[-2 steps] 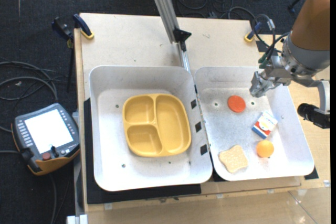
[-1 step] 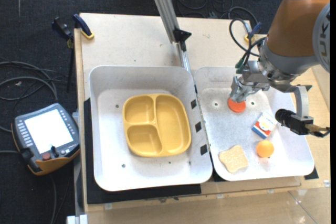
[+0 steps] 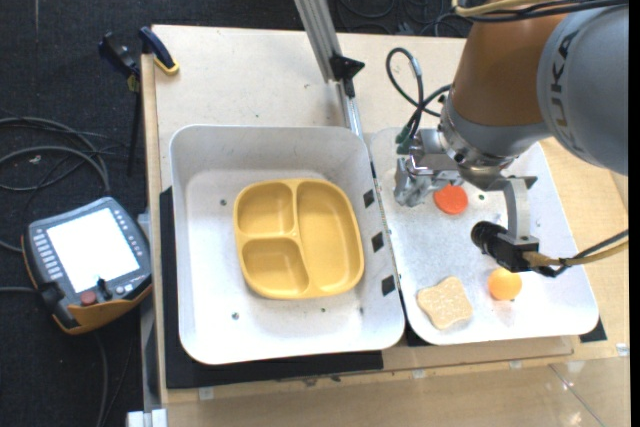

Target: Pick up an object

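The arm [image 3: 540,65] enters from the right and extends over the far part of the right bin [image 3: 560,315]. Its orange band sits directly above the wrist. The gripper [image 3: 410,187] hangs low over the far left corner of the right bin, close to the wall shared with the left bin [image 3: 200,325]. Whether the gripper is open or closed cannot be determined from this view, and no object is visible in it.

The right bin contains three loose objects. An orange-red disc [image 3: 452,200] lies just beside the gripper, toward the bin's middle. A small orange ball [image 3: 505,285] rests near the front right of the bin, just beside a black fitting [image 3: 497,245] attached to the arm's cabling. A tan slice shaped like bread [image 3: 445,303] lies flat near the front edge, left of the ball and apart from it.

The left bin holds a yellow divided plate [image 3: 298,237] with three compartments, placed at its centre. A teach pendant [image 3: 85,260] lies on the floor beyond the bench's left edge.
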Controlling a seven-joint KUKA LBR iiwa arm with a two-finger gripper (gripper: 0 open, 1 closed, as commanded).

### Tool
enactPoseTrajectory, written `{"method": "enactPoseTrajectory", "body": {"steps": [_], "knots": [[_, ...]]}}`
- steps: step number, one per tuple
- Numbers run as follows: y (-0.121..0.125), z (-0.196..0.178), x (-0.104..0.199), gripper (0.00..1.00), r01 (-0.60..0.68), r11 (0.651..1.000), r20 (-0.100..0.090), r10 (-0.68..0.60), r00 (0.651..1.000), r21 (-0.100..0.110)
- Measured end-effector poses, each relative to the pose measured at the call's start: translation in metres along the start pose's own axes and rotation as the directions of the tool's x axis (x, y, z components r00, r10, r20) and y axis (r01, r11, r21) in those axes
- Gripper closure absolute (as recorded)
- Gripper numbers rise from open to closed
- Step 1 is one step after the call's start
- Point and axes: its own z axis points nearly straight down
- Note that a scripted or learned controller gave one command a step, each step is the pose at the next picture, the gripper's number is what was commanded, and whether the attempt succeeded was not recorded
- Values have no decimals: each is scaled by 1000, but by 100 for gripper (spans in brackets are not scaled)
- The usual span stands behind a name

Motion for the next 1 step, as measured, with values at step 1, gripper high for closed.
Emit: {"method": "enactPoseTrajectory", "body": {"steps": [1], "knots": [[-1, 12, 43, 100, -1, 1000, 1, 1, 1000, 0]]}}
